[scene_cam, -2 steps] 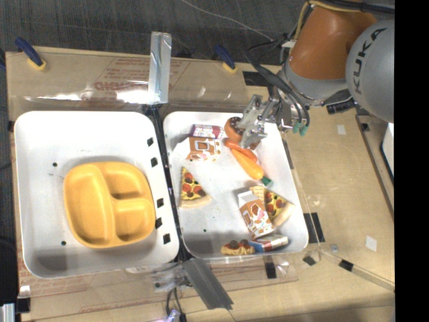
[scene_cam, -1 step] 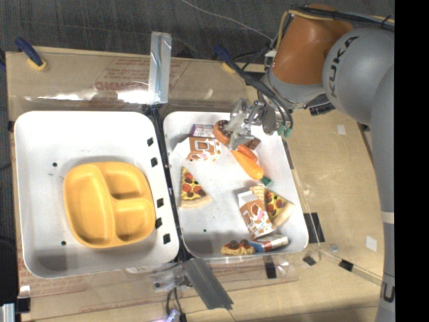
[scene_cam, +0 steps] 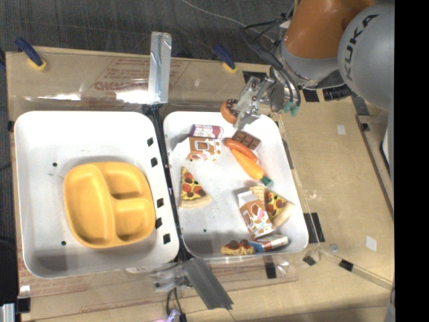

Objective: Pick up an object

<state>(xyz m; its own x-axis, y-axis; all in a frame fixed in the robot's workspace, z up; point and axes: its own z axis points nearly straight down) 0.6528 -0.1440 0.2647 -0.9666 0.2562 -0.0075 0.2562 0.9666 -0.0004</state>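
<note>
My gripper (scene_cam: 245,109) hangs over the far rim of the right bin (scene_cam: 221,233), reaching in from the upper right. A small brown, doughnut-like piece (scene_cam: 229,111) sits right at its tip on the left side; whether it is gripped is unclear. Just below lie a brown chocolate bar (scene_cam: 249,140) and an orange carrot (scene_cam: 247,158). A small carton (scene_cam: 204,141) lies at the bin's far left. One pizza slice (scene_cam: 192,188) rests near the left wall.
A second pizza slice (scene_cam: 279,205) and another carton (scene_cam: 255,217) lie at the right bin's near right, with small food pieces (scene_cam: 238,247) along the front wall. The left bin (scene_cam: 40,133) holds a yellow divided tray (scene_cam: 110,201). Cables hang by the wrist.
</note>
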